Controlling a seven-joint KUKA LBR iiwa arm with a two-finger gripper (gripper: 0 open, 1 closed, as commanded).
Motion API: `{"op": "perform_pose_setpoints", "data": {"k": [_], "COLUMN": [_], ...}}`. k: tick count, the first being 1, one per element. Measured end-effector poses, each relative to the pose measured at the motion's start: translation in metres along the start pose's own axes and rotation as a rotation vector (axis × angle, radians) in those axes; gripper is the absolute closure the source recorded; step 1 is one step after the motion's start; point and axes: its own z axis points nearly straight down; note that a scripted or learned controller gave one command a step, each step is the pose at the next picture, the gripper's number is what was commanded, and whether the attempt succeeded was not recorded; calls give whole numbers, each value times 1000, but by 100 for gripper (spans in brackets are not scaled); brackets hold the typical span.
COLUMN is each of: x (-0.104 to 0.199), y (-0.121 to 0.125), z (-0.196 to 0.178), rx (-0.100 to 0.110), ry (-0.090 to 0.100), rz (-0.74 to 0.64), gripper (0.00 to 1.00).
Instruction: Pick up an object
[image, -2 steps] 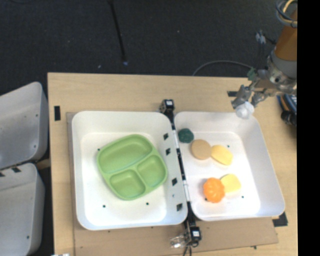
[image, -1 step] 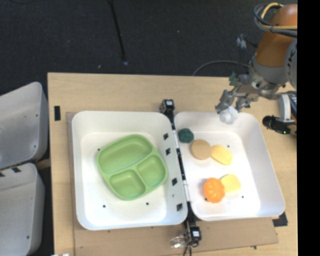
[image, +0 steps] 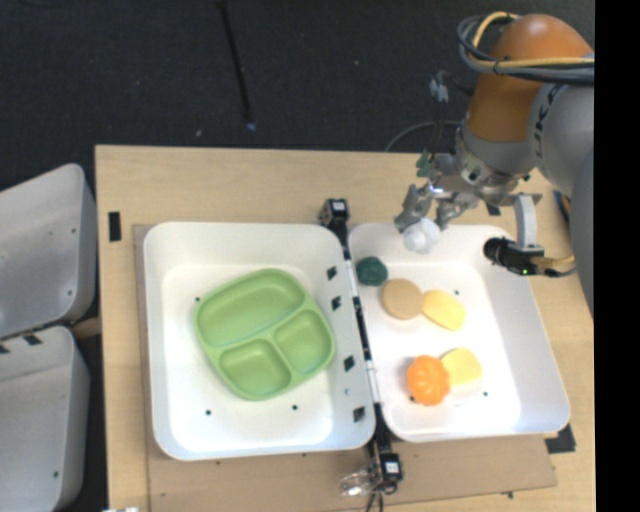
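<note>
Sitting nearest the camera in the right bin (image: 520, 400), an orange ball (image: 427, 380) and a pale yellow block (image: 462, 367) are touching each other, well below the jaws. Farther back, a tan disc (image: 402, 298) and a yellow lump (image: 444, 309) are lying side by side, closer under the jaws, with a dark green piece (image: 372, 269) just left of them. In the left bin (image: 160, 330), a green divided tray (image: 264, 332) is resting well away to the jaws' left. At the far edge, the gripper (image: 425, 218) is hanging with a small white object (image: 421, 236) at its fingertips; the jaws seem to be closing on it, though I'm judging that. Lifting clear is looking like what's left.
</note>
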Motion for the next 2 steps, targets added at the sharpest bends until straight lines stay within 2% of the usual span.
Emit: {"op": "perform_pose_setpoints", "data": {"k": [2], "x": [91], "y": [-10], "z": [-9], "rx": [1], "ry": [1], "rz": [1], "gripper": [100]}}
